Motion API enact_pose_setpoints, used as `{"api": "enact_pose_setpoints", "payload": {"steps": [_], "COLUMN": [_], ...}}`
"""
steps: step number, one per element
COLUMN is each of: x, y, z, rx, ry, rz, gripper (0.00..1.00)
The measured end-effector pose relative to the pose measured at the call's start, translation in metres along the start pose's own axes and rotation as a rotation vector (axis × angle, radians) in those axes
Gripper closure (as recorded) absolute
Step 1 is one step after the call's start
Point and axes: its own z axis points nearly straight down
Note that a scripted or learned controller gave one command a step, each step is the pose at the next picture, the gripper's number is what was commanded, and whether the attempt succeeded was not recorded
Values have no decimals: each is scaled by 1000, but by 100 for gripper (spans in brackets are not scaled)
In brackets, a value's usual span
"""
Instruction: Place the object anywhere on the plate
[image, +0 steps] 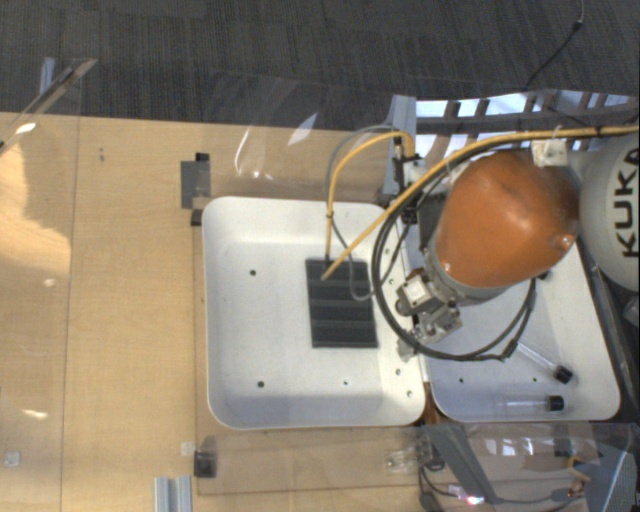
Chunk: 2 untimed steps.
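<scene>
Hanging over the seam between the bins, the gripper (428, 312) hides its fingers. "KUKA" reads on the arm (615, 205). A dark ridged plate (341, 303) lies in the left bin (240, 300); two syringes (525, 404) lie in the right bin (600, 390).

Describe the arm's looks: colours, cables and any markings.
The arm has a rounded orange band above a grey metal wrist. A white link at the right carries black KUKA lettering. A yellow cable and black cables loop around it toward the gripper.
</scene>
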Motion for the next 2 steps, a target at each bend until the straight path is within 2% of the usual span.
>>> {"api": "enact_pose_setpoints", "payload": {"steps": [1, 2], "x": [-47, -118], "y": [-86, -199], "z": [0, -16], "rx": [2, 1], "ry": [0, -2], "rz": [86, -45], "gripper": [100, 100]}}
